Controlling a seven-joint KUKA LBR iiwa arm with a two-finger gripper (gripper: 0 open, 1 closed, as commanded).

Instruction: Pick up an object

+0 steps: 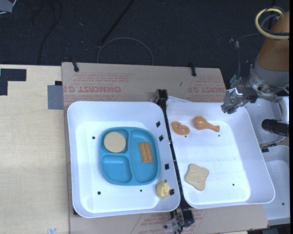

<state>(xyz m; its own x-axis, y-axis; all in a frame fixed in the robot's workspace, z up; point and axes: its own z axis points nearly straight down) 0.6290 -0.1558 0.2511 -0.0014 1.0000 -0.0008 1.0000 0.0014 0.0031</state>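
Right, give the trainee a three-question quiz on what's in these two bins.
1. True or false: the blue tray sits in the right bin.
2. Which item lies in the left bin outside the tray? A) round cracker B) yellow lump C) drumstick
3. Fill in: the pretzel lies just to the ____ of the drumstick in the camera view.

Key
1. False; the tray is in the left bin.
2. B; the yellow lump sits by the bin's lower right corner, while the cracker and the ridged bar rest in tray compartments.
3. Left. The toast slice lies below them; the gripper hovers at the right bin's upper rim.
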